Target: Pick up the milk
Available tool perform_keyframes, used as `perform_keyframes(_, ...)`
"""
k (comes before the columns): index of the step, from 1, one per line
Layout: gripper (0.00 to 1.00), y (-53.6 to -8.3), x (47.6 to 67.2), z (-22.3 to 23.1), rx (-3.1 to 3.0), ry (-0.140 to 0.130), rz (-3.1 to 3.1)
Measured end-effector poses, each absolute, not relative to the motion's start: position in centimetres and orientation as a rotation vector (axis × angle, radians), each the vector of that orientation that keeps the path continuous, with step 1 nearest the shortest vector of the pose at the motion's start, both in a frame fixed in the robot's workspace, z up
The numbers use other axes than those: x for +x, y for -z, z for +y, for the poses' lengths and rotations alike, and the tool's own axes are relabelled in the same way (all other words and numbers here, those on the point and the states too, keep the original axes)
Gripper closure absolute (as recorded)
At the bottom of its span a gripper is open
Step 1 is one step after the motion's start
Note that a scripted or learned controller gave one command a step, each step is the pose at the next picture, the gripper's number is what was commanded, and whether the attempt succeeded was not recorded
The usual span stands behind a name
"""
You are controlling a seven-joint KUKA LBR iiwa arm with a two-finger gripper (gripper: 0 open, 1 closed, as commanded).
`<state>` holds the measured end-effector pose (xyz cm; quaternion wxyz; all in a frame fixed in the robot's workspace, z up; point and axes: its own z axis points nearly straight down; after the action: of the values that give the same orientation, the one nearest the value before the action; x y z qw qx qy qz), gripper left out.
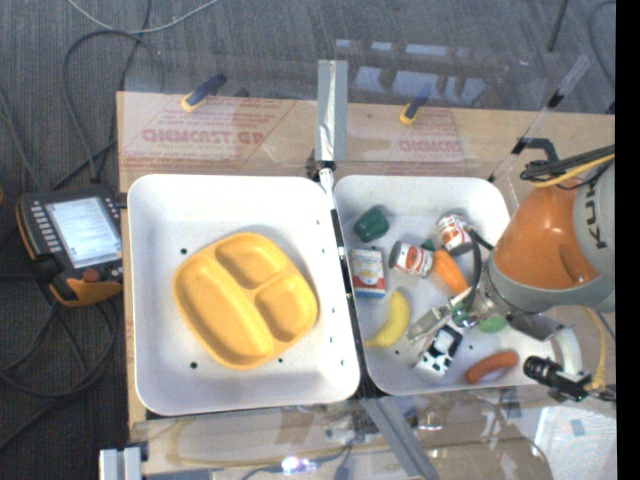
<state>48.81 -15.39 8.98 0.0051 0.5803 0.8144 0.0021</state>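
The milk (438, 353) is a small carton with black and white cow patches, lying in the right bin (420, 190) near its front edge. My gripper (448, 318) hangs low over the bin just behind the carton, right above its upper end, between the banana and a green toy. The grey arm with its orange band (545, 243) reaches in from the right and covers the bin's right side. Nothing shows between the gripper and the carton that would tell me it is held.
The right bin also holds a banana (392, 320), a small white box with a red and blue label (368, 271), a green pepper (371, 222), two cans (411, 259), a carrot (450, 270) and a sausage (491, 366). A yellow divided plate (246, 298) lies in the left bin (150, 368).
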Motion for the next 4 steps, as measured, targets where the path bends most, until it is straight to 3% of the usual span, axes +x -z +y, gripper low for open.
perform_keyframes(1, 1.0, -10.6, 49.8, -15.4, 1.802, -0.027, 2.528)
perform_keyframes(2, 1.0, -17.2, 48.3, -11.0, 1.945, 0.003, 2.471)
perform_keyframes(3, 0.0, -17.2, 48.3, -11.0, 1.945, 0.002, 2.471)
perform_keyframes(4, 0.0, -8.9, 48.7, -14.3, 1.823, -0.009, 2.548)
